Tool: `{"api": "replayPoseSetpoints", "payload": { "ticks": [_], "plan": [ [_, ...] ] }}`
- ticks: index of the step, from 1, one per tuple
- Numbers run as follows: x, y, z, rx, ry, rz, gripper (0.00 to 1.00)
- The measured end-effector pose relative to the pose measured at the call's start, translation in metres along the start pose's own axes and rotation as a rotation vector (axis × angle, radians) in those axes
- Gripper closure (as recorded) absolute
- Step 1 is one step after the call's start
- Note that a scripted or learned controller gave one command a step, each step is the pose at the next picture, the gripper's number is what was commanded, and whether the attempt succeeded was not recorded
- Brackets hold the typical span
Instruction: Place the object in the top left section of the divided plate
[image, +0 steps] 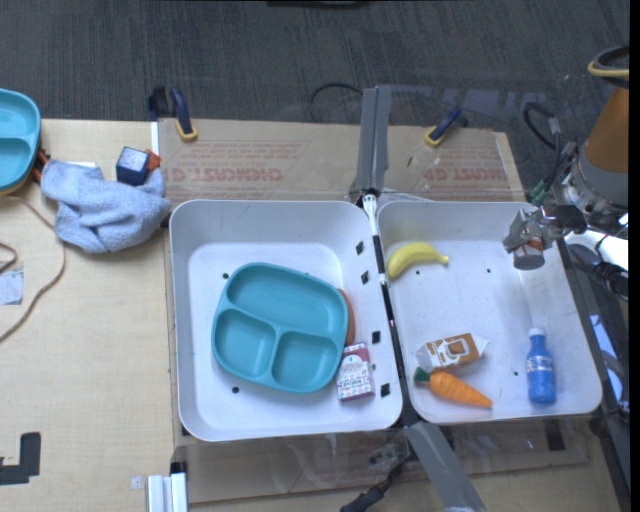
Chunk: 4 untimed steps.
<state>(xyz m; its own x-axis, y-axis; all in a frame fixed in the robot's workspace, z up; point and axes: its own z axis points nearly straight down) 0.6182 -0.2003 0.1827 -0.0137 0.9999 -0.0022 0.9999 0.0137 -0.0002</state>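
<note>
A cardboard-topped bench (90, 330) stands on dark grey carpet and bears two shallow white bins side by side. The left bin (190, 300) holds a teal plastic divided plate (280, 327) with three sections, and a small red-and-white carton (354, 373) leans against the plate's lower right edge. The right bin (480, 290) holds a yellow toy banana (415, 258) at its upper left, a small brown-and-white carton (452, 350) and an orange toy carrot with a green top (455, 388) lower down, and a blue bottle with a white cap (540, 368) at lower right. The task does not name its object; all four look light and rigid, and the banana's curved middle seems the easiest hold, though smooth plastic may slip. The gripper (528, 240) hangs at the frame's right over the right bin, holding nothing; open or closed cannot be told. Mirrored print on the cardboard is not legible, nor are the carton labels.
</note>
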Motion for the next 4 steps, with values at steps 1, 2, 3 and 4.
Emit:
{"api": "replayPoseSetpoints", "payload": {
  "ticks": [1,2,3,4],
  "plan": [
    [0.071,0.015,-0.053,0.0,0.001,0.092,1.0],
    [0.15,0.043,-0.079,0.002,0.0,0.267,1.0],
    [0.192,0.032,-0.062,0.003,0.001,-0.18,1.0],
    [0.239,-0.048,-0.035,0.003,0.001,-0.099,1.0]
  ]
}}
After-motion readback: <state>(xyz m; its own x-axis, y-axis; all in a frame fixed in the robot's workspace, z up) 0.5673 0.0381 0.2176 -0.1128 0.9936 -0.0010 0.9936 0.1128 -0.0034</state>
